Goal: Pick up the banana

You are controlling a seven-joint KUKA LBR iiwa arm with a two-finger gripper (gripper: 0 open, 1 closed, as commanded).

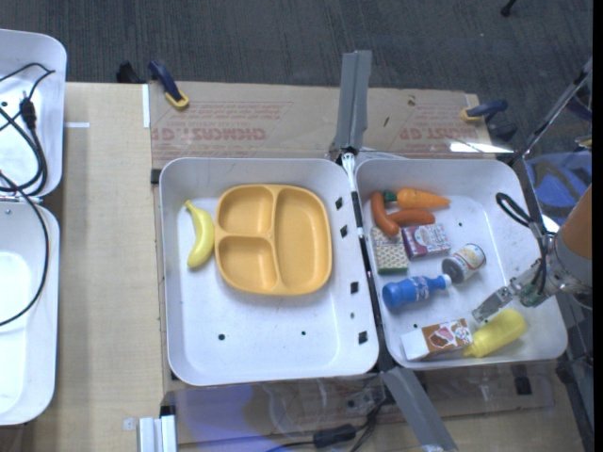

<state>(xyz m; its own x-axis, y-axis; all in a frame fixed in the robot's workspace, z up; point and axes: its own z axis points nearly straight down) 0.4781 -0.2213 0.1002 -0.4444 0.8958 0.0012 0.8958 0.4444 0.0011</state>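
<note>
- The banana point(199, 234) lies in the left bin point(268, 356), near its left wall, curved and running roughly top to bottom.
- Just to the banana's right sits a yellow divided plate point(275, 238) with three compartments; the banana's lower end comes close to the plate's rim, though whether they touch is unclear.
- The pincer point(493, 303) is over the right bin point(499, 172), at its lower right part, well apart from the banana and on the far side of the wall between the two bins.
- Whether the pincer is spread or pressed together cannot be told: it appears as a slim grey, metallic shape pointing down-left, and nothing is seen pinched in it.
- Directly below the pincer lies a yellow bottle point(497, 333), with a small carton point(436, 338) beside it to the left.
- Further left in the same bin lie a blue bottle point(414, 291) on its side and a small can point(465, 261).
- Toward the top of that bin are a carrot point(421, 198), a sausage point(383, 214), a red-and-white box point(427, 241) and a patterned packet point(387, 251).
- The table point(104, 252) of pale wood carries both bins.
</note>
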